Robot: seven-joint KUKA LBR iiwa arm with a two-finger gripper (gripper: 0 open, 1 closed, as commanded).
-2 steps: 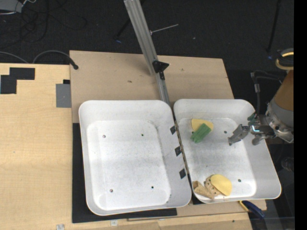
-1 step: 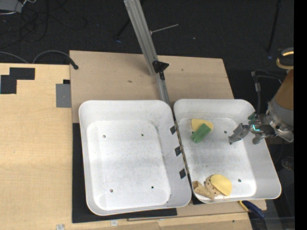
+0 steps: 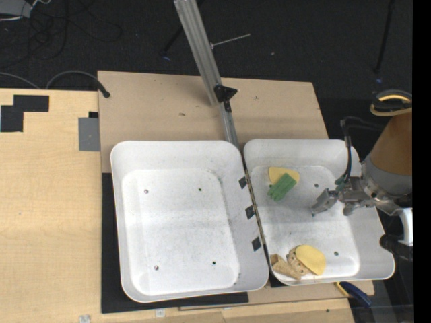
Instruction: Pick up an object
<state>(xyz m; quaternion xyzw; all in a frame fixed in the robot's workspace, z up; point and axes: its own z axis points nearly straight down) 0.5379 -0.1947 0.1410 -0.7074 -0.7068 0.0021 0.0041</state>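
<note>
In the right bin (image 3: 296, 144) a green block (image 3: 283, 186) lies against a small yellow piece (image 3: 276, 174) near the back left. A round yellow object (image 3: 312, 259) rests on a tan crumpled item (image 3: 285, 267) at the front edge. My gripper (image 3: 335, 206) hangs over the right side of this bin, to the right of the green block and apart from it. Its fingers are spread open with nothing between them. The arm's orange band (image 3: 397, 143) rises behind it at the right edge.
The left bin (image 3: 116, 155) sits beside the right one, joined by black clips (image 3: 250, 211) along the shared wall. A slanted metal rail (image 3: 201, 52) rises from the back between the bins. Wooden bench surface lies left and behind.
</note>
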